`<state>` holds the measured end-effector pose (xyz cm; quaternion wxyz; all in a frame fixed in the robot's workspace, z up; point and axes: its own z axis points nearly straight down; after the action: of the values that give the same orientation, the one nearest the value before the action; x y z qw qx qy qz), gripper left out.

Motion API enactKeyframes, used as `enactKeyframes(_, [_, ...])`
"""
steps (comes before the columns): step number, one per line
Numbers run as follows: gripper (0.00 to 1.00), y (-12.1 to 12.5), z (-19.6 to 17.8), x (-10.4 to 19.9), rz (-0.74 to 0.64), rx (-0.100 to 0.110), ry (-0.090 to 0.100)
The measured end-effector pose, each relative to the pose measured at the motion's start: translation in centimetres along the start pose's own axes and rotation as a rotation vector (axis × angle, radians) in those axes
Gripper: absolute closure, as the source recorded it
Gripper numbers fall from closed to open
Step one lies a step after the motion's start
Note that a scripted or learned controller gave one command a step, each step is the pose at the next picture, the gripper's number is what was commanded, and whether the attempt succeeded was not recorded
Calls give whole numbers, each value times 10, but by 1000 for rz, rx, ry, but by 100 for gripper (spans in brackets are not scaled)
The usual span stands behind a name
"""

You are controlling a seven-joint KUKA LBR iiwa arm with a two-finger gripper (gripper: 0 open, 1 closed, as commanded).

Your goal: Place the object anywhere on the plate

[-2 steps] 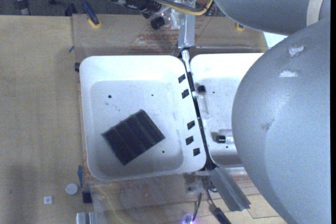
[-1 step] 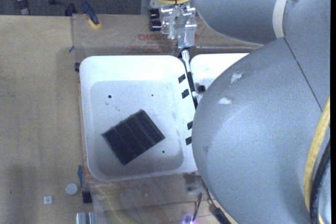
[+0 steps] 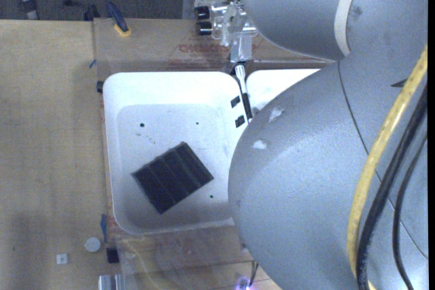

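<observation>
Whether the gripper is spread, pressed together or pinching anything cannot be told. The arm point(image 3: 326, 166) swings low and close to the camera, and its grey bulk covers most of the right bin point(image 3: 279, 81), leaving a sliver of that bin's far rim. This suggests a reach into the right bin, though what lies there is hidden.

In the left bin point(image 3: 112, 146) a dark ribbed slab point(image 3: 172, 176) lies flat and turned cornerwise, nearer the near edge than the far one, apart from the walls. It could be the plate or the object; the view does not settle which. Small black specks dot the bin floor, too small to identify.
</observation>
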<state>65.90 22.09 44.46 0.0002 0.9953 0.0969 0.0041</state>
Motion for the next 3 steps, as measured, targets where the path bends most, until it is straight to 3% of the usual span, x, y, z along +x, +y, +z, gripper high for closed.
enactKeyframes(1, [100,3,-10,1,5,0,3])
enactKeyframes(2, [0,3,-10,1,4,-1,3])
enactKeyframes(3, [100,5,-19,2,9,-1,6])
